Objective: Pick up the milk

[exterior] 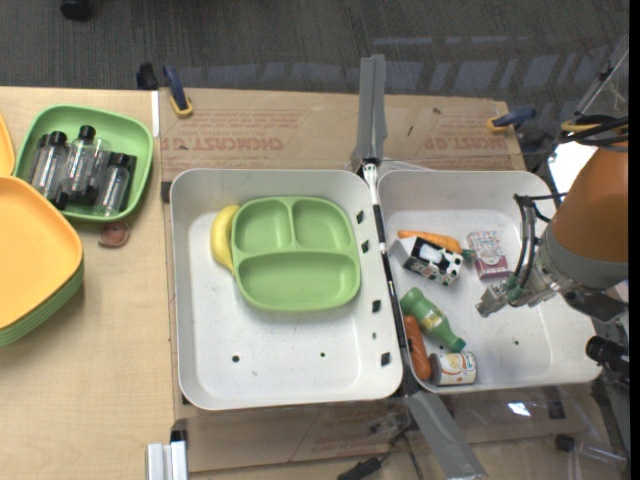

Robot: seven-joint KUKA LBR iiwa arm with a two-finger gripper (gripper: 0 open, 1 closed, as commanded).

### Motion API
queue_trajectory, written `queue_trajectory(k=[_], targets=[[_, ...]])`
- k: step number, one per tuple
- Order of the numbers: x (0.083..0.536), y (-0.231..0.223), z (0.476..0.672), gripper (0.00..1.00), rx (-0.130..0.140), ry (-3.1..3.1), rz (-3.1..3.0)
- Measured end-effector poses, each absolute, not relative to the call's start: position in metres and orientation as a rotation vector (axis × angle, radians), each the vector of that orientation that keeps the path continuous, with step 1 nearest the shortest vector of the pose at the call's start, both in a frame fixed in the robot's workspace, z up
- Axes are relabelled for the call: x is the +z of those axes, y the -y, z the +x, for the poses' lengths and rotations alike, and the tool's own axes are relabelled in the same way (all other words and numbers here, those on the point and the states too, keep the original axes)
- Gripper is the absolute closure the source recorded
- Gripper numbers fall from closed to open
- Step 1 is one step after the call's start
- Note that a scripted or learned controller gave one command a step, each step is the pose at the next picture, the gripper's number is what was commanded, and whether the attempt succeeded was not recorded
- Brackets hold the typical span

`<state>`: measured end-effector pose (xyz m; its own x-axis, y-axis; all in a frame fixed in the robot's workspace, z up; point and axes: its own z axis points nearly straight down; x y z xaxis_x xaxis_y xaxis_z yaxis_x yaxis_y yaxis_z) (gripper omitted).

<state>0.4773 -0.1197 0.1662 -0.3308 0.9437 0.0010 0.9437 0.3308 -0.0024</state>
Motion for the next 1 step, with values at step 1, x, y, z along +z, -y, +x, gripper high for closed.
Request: queue_trajectory(k=[1], targets=[[0.1579,0.1053,0.5271,1.00,0.001,2.873,-1.272]])
